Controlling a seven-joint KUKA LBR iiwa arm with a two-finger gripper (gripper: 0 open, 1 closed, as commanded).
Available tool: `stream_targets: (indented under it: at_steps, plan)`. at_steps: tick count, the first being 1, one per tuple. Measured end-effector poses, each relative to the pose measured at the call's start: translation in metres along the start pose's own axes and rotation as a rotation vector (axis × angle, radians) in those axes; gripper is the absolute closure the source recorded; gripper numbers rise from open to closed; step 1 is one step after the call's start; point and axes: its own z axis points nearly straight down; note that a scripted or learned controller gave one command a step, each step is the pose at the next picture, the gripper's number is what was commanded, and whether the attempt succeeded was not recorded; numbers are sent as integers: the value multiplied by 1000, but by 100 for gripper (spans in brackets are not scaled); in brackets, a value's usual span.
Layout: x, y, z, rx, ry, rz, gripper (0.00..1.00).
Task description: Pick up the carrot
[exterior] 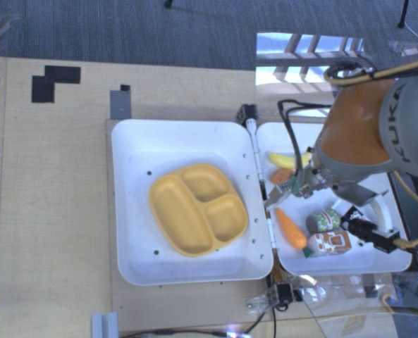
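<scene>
Near edge of right bin (349,265): carrot (291,229) lies flat on bin floor, orange, long axis running up-left to down-right, green stub at its lower end, close to the bin's left wall w/ the divider between bins just beside it. Just right of carrot: small carton w/ red-white print (330,243), touching or nearly touching carrot's lower end; can't tell which. Behind that, a small green-white can (323,221) on its side. Left bin (131,189) holds a yellow divided plate (197,208), three compartments, nothing in them. Mid-depth: gripper (296,183) sits above the right bin's left part, up from carrot's top end, not touching carrot. Pincer state: can't tell, tips blur into clutter beneath; a reddish-orange item (282,176) and a yellow banana-like piece (285,160) lie right by it. Nothing visibly pinched. Farther back: arm's orange band (355,129) and grey body cover the bin's rear right. Step in hand, my read: approach/positioning, grasp not yet made, carrot at rest. Next move calls for: shift toward near edge so tool centres over carrot's mid-body, rotate wrist so fingers straddle across its narrow width, then descend. Watch carton crowding lower end & bin wall on left; grip mid or upper half for clearance.
</scene>
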Motion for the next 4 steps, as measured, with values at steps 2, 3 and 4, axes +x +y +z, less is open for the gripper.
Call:
stream_targets:
  at_steps: [2, 3, 4]
  plan:
    - [-49, -40, 3, 9, -4, -22, 0]
    - [-60, -60, 99, 0, -5, 67, 0]
    - [-60, -56, 87, -8, -6, 62, 100]
